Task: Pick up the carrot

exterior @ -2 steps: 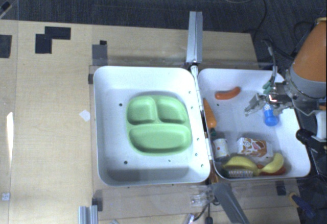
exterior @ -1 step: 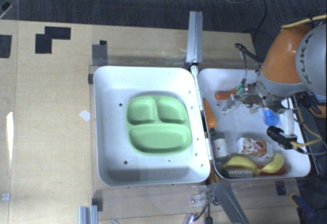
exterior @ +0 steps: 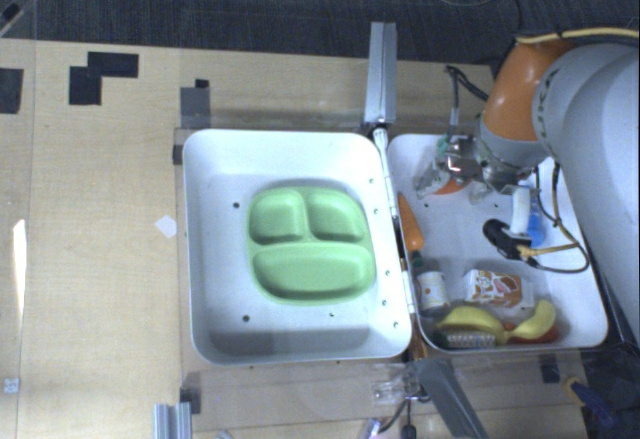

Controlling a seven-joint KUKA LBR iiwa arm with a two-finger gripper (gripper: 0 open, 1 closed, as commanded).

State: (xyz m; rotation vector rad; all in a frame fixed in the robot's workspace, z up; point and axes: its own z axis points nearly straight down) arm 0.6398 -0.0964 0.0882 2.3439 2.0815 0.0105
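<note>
The carrot (exterior: 408, 224) is orange with a green tip and lies along the left wall of the right bin (exterior: 590, 312), tip pointing toward the front. My gripper (exterior: 447, 173) hangs over the back of that bin, to the right of and behind the carrot and apart from it. A small orange-red thing (exterior: 452, 186) shows just beneath the gripper; I cannot tell whether it is held.
The left bin (exterior: 215, 327) holds a green divided plate (exterior: 308, 241). At the front of the right bin are a small can (exterior: 430, 289), a printed carton (exterior: 495, 286) and yellow bananas (exterior: 500, 323). A blue and white thing (exterior: 527, 218) lies by the arm.
</note>
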